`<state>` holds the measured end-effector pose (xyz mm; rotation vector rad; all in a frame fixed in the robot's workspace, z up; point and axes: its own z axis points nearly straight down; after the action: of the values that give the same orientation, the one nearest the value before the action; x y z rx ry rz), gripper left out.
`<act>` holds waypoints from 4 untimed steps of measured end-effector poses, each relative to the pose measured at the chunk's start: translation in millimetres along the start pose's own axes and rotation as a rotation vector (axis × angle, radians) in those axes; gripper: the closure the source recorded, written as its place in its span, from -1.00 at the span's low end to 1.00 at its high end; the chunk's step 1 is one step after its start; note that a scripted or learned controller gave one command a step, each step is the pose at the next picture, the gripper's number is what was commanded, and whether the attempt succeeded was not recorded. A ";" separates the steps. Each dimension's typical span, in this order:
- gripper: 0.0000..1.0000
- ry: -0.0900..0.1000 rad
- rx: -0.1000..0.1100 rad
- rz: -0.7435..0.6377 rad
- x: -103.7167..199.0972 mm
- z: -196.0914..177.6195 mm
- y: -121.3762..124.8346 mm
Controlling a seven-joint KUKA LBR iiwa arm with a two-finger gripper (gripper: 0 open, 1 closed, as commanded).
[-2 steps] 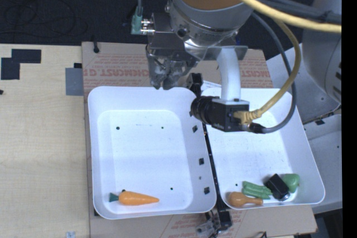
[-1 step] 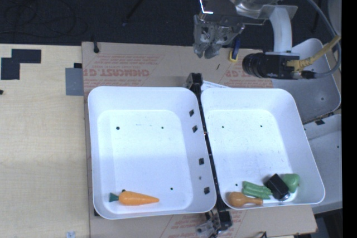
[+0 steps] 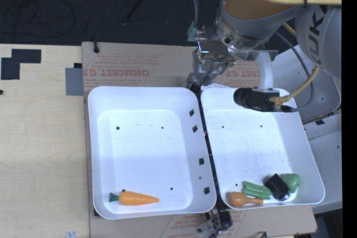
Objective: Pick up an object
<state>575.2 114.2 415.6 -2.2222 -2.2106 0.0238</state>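
Hangs high at the back of the bench: grey arm (image 3: 268, 14) with its orange band, reaching in from the right, gripper (image 3: 202, 76) poised over the far end of the seam where the two bins meet. Cannot tell whether the claw is apart or together; too dark and cluttered there. Holds nothing that can be seen.

Juts out just right of the gripper: a black cylinder (image 3: 254, 99) on the arm's wrist, with a yellow cable, hovering above the back rim of the right bin (image 3: 313, 167). Lies under both bins: brown cardboard (image 3: 139, 64) with red print, on a pale wooden bench (image 3: 39, 147) marked with black and grey patches. Runs along the seam: a row of small dark clips (image 3: 194, 129).

Rests alone in the left bin (image 3: 92, 136), near its front left corner: a carrot (image 3: 136, 198), orange, green stub at the left end, tip pointing right, flat on the floor and well apart from the gripper.

Crowds the front right corner of the right bin: a tan gourd (image 3: 244, 199) with its neck pointing right, a green pod (image 3: 256, 190) just behind and touching it, a black block (image 3: 277, 187) tilted against the pod, and a green lump (image 3: 290, 180) beside the block, partly hidden by it. All far from the gripper, with open white floor between.
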 end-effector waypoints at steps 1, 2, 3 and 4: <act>1.00 0.004 -0.027 0.000 -54.9 -129.6 45.4; 1.00 0.006 -0.013 -0.012 23.6 -121.8 67.3; 1.00 0.005 -0.010 -0.008 52.0 -122.6 55.0; 1.00 0.005 -0.012 -0.012 124.4 -122.5 66.1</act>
<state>643.9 239.0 536.4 -2.2129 -2.2268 0.0040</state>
